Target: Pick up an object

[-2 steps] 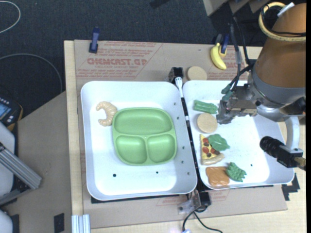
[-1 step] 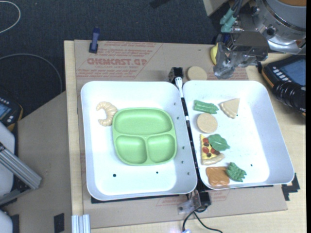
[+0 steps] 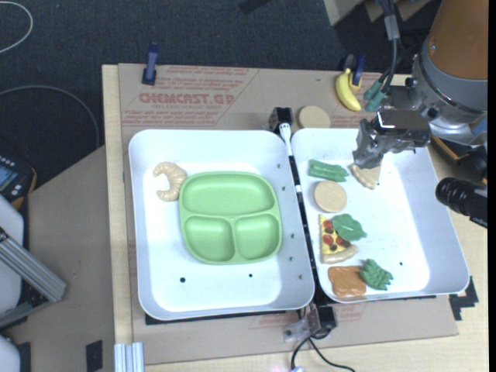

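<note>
likely target is the small tan wedge piece (image 3: 367, 177) in the right bin (image 3: 434, 239), near its upper rim. the gripper (image 3: 367, 158) is right over it, tips touching or almost touching its top edge. cannot tell if the fingers are spread or closed, and no item is clearly between them, so no confirmed hold.

risks, as a guess: the wedge lies flat and thin, so the fingers could close above it or push it sideways. the green leaf piece (image 3: 327, 170) lies just beside it to the left and could get nudged or pinched too.

also in the right bin: round tan cookie (image 3: 331, 197) below the leaf, pizza slice (image 3: 335, 241) with a green leafy piece (image 3: 349, 225) on its upper end, brown bread-like piece (image 3: 346, 280) touching a green broccoli-like piece (image 3: 377, 273) near the bottom rim.

left bin (image 3: 151, 208): green three-section plate (image 3: 230, 216), nothing in its sections, and a tan croissant (image 3: 169, 179) touching the plate's upper left edge.

outside the bins: banana (image 3: 349, 90) and a tan disc (image 3: 314, 118) on the board above the right bin.
</note>
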Controlling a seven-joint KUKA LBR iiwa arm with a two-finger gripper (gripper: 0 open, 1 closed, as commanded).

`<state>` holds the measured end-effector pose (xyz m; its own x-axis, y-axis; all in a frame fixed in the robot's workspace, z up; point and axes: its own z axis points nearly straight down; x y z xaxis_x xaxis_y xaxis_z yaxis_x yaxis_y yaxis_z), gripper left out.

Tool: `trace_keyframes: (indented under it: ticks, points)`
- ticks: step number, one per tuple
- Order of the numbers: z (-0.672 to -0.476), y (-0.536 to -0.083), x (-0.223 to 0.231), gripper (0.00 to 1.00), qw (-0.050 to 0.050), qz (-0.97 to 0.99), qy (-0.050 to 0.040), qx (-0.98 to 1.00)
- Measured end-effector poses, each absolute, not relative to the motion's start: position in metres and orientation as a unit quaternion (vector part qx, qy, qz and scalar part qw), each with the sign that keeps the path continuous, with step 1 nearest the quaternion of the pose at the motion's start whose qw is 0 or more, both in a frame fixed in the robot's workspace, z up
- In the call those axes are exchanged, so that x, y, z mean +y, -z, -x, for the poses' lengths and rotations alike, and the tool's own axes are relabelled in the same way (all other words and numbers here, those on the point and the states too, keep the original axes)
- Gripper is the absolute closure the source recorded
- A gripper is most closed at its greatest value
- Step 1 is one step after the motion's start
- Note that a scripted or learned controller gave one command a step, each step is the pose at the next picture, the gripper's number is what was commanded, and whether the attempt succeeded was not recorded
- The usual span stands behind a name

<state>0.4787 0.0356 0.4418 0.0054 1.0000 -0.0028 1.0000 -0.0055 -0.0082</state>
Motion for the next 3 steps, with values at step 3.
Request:
trace_keyframes:
  ticks: [3]
  points:
    - [-0.480, -0.544, 0.105, 1.00, -0.005, 0.705, 0.0091, -0.709]
